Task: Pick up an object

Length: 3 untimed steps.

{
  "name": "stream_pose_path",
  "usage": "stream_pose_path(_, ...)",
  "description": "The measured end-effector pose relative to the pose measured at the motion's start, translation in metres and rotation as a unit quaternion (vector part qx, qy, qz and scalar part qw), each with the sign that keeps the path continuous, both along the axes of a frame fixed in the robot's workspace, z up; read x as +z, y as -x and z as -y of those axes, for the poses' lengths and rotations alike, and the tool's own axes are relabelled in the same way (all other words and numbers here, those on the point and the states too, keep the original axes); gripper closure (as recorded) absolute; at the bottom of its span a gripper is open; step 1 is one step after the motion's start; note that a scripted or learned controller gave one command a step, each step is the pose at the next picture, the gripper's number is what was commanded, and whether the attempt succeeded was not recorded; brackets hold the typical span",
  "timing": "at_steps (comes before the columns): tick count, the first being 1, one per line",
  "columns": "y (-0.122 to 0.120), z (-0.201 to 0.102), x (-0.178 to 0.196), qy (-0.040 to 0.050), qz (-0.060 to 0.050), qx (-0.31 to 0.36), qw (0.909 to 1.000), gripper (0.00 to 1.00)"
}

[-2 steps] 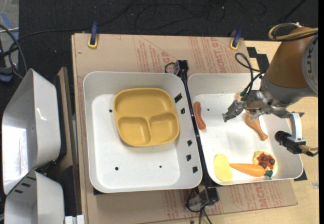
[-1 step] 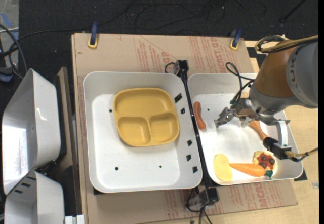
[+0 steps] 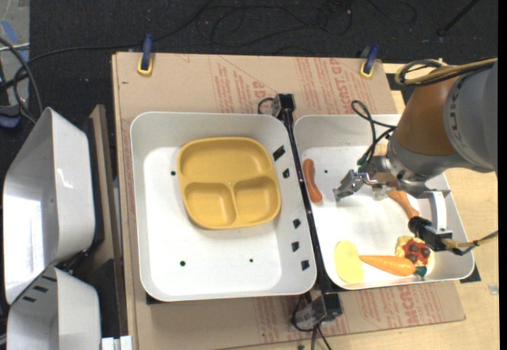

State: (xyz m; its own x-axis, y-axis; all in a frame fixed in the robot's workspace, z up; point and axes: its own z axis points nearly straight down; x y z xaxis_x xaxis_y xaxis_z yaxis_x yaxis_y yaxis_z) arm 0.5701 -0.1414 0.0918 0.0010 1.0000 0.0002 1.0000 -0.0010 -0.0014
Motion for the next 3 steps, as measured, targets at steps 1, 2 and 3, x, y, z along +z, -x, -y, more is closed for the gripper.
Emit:
stream_pose_path(1, 0.0, 0.0, 0.011, 0.0002, 0.001, 0.0, 1.0, 1.0)
stream_pose_path(2, -0.006, -0.009, 0.06, 0.0005, 0.003, 0.002, 1.0, 1.0)
stream_pose_path(3, -0.005, -0.009, 0.124, 0.0009, 0.004, 0.002, 1.0, 1.0)
